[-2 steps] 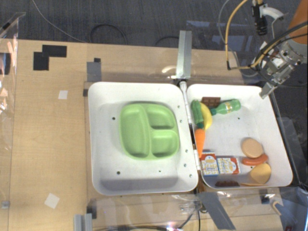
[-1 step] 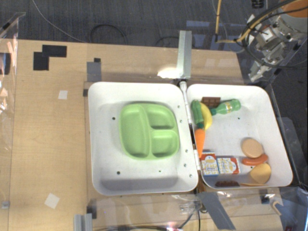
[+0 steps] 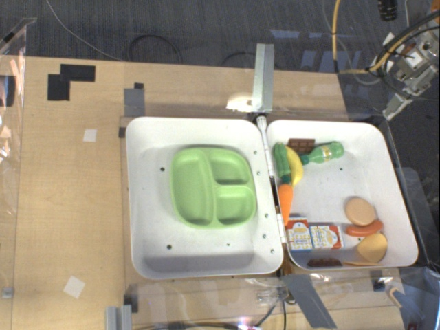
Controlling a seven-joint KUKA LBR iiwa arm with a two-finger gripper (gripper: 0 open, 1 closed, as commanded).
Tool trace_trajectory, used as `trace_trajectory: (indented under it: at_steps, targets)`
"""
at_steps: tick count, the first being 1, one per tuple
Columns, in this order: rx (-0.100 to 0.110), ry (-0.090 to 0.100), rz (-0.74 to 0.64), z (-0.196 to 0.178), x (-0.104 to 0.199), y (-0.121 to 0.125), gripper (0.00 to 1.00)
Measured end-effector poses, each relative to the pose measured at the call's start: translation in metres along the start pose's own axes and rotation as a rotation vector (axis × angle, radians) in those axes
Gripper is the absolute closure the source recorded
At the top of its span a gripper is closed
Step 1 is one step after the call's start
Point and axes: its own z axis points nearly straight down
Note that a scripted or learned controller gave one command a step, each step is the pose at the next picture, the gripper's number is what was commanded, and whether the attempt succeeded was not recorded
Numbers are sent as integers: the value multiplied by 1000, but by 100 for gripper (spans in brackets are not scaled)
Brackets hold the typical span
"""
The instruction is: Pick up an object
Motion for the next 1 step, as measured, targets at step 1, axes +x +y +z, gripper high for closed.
trace_trajectory:
  at_steps: [1]
  targets:
    - [-3, -1, -460, 28, 4, 31, 100]
